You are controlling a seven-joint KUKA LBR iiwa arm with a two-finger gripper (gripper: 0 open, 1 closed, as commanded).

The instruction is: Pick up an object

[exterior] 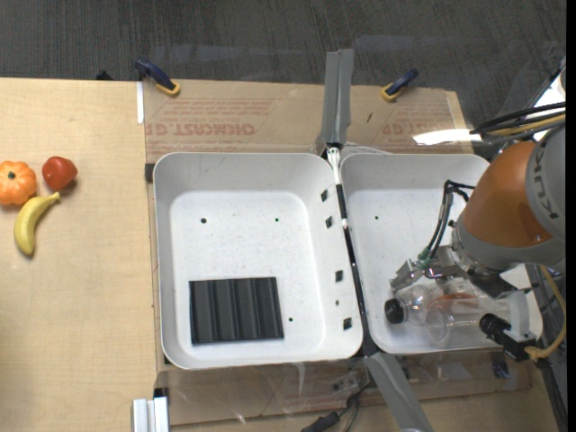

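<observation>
Tool [430, 275] over clear plastic bottle [436, 309], ribbed dark slab [236, 310]

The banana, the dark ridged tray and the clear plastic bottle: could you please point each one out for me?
banana [29, 224]: camera view, middle of its yellow curve, on the bench.
dark ridged tray [236, 310]: camera view, centre of its ribbed top, in the left bin.
clear plastic bottle [438, 308]: camera view, its transparent body, in the right bin.

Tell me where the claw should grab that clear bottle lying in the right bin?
Probably across the middle of the clear bottle, coming straight down from above. It lies on its side with its dark cap pointing left, so the round body offers two opposite sides to pinch; the cap looks too small.
</observation>
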